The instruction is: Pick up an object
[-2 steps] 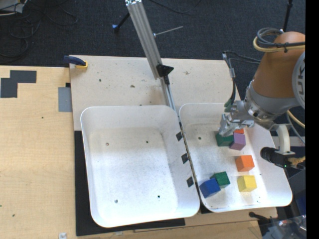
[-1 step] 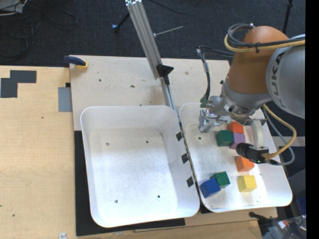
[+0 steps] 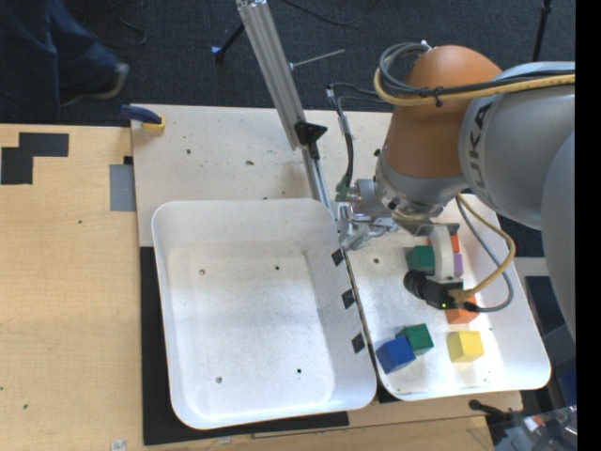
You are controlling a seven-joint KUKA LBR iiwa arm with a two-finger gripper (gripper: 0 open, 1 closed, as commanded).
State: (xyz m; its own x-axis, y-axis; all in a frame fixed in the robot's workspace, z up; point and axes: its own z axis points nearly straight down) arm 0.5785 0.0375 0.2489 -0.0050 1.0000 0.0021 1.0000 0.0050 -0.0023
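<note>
My gripper (image 3: pixel 357 225) hangs under the orange wrist band (image 3: pixel 437 120), low over the near-left corner of the right bin (image 3: pixel 526 369), close to the wall between the two bins. Nothing is visible in its grasp. Several small objects lie in the right bin: a blue cube (image 3: pixel 395 354) and a green cube (image 3: pixel 417 337) touching each other at the front, a yellow cube (image 3: pixel 465 346) to their right, an orange piece (image 3: pixel 460 315), and a green block (image 3: pixel 422 256) partly hidden by the wrist. The gripper sits up and left of all of them.
The left bin (image 3: pixel 188 252) lies beside the right one. A slanted aluminium bar (image 3: pixel 282 83) rises from behind the bins toward the top. A yellow cable (image 3: pixel 498 252) and a black part (image 3: pixel 427 287) hang off the wrist over the right bin.
</note>
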